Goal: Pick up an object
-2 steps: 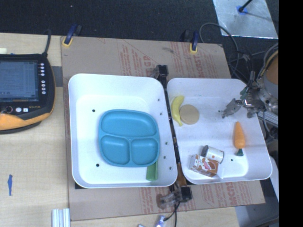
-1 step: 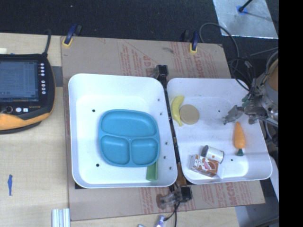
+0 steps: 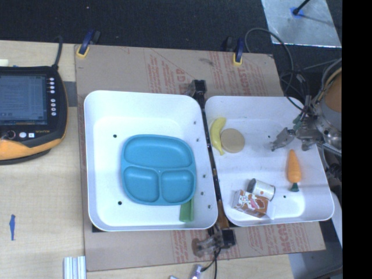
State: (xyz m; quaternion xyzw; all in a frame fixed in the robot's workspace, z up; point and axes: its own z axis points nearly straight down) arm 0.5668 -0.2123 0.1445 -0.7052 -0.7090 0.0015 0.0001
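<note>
The right bin [image 3: 256, 112] holds a yellow banana [image 3: 217, 135] against its left wall, with a tan round disc [image 3: 232, 140] touching it. An orange carrot [image 3: 293, 167] lies near the right wall. A small can [image 3: 261, 189] and a printed carton [image 3: 251, 204] sit together at the front. My gripper [image 3: 292, 143] hangs over the right part of this bin, just above the carrot's far tip and right of the disc. It is open with nothing between its fingers.
The left bin [image 3: 102, 115] carries a blue divided plate [image 3: 157, 168] and a green piece [image 3: 186, 211] in its front right corner. A tablet-like pendant [image 3: 26, 106] lies at the far left of the bench. Cables run behind the right bin.
</note>
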